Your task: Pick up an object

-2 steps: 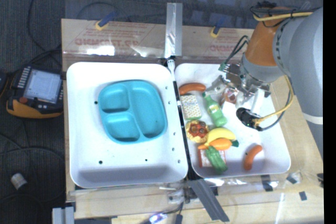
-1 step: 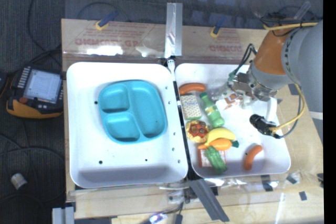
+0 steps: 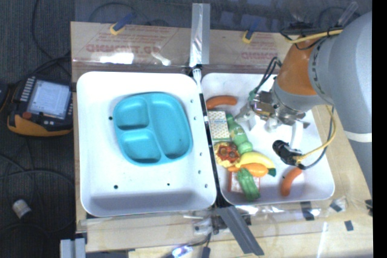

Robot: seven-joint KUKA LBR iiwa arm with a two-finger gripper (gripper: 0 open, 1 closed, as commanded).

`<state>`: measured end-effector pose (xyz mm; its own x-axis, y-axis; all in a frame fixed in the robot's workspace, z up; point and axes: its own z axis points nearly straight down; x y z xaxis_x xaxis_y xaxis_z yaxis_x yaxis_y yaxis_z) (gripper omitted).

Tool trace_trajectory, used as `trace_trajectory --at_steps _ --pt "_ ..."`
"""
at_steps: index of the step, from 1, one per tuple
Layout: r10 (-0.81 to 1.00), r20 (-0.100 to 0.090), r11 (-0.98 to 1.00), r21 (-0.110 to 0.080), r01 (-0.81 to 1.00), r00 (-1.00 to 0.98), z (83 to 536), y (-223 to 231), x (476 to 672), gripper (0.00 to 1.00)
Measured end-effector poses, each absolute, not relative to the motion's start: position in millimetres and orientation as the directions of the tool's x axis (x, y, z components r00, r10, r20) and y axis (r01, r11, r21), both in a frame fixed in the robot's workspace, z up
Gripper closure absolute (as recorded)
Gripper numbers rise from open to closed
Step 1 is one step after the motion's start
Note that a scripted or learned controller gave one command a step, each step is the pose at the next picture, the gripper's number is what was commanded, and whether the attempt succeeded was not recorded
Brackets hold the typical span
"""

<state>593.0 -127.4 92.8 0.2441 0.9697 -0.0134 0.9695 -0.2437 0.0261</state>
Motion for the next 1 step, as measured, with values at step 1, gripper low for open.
trace_trajectory --at_steps 1 --pt "0.970 -0.006 -0.242 0.008 0.970 0.242 98.4 -123.0 590.2 1.00"
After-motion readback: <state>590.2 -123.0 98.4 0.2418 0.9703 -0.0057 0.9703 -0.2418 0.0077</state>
